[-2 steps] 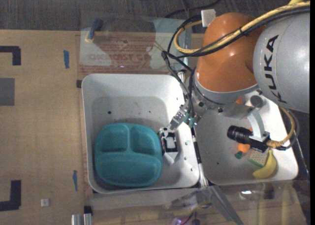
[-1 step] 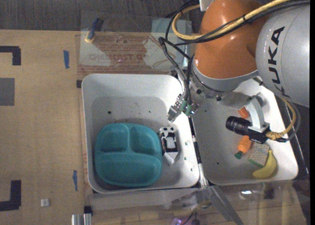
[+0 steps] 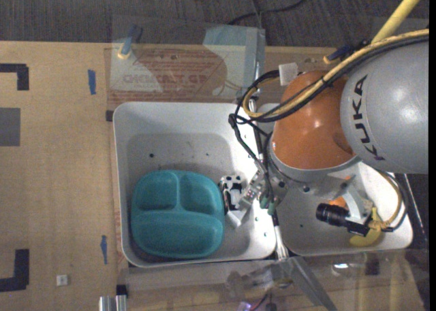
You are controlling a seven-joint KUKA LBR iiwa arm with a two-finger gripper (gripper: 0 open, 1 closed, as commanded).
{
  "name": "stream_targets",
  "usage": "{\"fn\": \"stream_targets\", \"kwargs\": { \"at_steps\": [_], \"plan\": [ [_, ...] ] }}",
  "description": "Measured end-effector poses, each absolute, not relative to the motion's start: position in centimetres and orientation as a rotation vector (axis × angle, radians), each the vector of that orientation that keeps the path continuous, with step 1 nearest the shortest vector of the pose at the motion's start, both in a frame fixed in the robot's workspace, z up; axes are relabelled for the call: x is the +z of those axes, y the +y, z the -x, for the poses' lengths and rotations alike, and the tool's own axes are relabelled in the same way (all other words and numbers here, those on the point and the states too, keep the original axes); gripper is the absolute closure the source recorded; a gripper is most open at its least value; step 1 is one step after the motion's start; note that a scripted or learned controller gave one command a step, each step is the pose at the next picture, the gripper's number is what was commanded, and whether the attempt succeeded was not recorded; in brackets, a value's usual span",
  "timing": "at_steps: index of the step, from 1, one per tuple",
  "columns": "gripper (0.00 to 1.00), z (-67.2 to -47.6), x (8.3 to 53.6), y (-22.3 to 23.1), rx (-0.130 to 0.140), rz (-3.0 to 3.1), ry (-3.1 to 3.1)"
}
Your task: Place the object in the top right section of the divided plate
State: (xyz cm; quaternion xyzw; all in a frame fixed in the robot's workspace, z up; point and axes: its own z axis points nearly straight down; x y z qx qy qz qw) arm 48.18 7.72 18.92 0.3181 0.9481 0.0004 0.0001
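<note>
1. Teal divided plate [image 3: 176, 224] lies flat in the lower part of the left bin [image 3: 129, 139].
2. Black-and-white object [image 3: 231, 189] sits just off the plate's right rim, outside every section. Its long axis runs roughly top-to-bottom in view; which way it faces is too small to read.
3. Gripper [image 3: 246, 199] is right beside the object. Whether it is clenched or released: cannot tell.
4. Arm [image 3: 388, 112] hangs over the right bin [image 3: 320, 238].

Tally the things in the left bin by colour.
Teal: 1, the plate
Black and white: 1, the small object
Total: 2
</note>
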Motion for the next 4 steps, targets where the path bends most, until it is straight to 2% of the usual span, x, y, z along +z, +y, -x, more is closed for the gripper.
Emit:
{"fn": "stream_targets", "kwargs": {
  "at_steps": [1, 2, 3, 4],
  "plan": [
    [1.0, -50.5, 18.5, 4.1, 0.002, -1.255, 2.876],
    [1.0, -48.3, 18.5, 9.1, 0.002, -0.382, 3.117],
    [1.0, -48.0, 18.5, 3.0, 0.002, -0.674, 3.068],
    [1.0, -48.2, 20.6, 9.8, 0.004, -0.255, 3.126]
  ]
}}
